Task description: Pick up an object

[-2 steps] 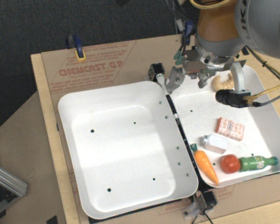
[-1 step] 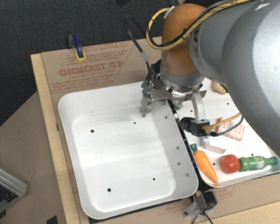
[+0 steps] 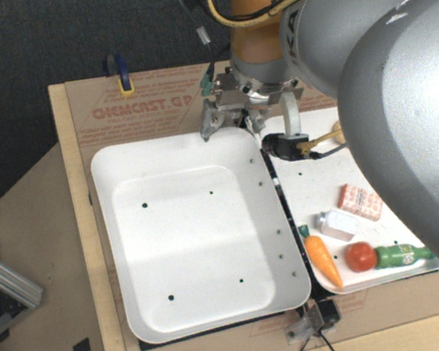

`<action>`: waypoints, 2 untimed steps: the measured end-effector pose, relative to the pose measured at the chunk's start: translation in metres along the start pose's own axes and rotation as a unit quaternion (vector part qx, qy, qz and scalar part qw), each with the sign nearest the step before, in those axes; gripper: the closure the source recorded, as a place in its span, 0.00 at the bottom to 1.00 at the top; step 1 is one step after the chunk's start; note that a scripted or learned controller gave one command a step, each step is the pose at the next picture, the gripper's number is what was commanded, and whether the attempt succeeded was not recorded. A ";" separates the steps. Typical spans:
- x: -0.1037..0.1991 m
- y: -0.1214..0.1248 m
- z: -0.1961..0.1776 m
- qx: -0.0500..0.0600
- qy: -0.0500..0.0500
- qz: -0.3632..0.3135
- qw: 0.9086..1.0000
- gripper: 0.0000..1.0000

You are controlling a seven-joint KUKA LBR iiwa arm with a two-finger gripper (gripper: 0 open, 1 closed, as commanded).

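Carrot (image 3: 320, 260), tomato (image 3: 361, 256), green bottle (image 3: 401, 256), pink box (image 3: 361, 202) and white block (image 3: 338, 225) sat in right bin (image 3: 321, 187). Gripper (image 3: 248, 120) hovered at the bins' far divide; couldn't tell jaws' state, nothing visibly held. Judged pre-grasp: next, move nearer and descend on one item.

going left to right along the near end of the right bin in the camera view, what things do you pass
orange plastic carrot → round red tomato → green bottle lying on its side
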State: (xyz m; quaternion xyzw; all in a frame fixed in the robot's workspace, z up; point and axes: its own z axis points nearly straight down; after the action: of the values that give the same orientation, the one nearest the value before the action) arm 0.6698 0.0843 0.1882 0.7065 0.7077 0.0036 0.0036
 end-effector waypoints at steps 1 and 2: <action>0.025 -0.006 0.104 0.012 0.008 -0.002 1.000 0.00; 0.020 -0.004 0.092 0.006 0.002 -0.002 1.000 1.00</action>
State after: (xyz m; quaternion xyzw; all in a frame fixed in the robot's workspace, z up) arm 0.6663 0.1045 0.0963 0.7049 0.7093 0.0011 -0.0020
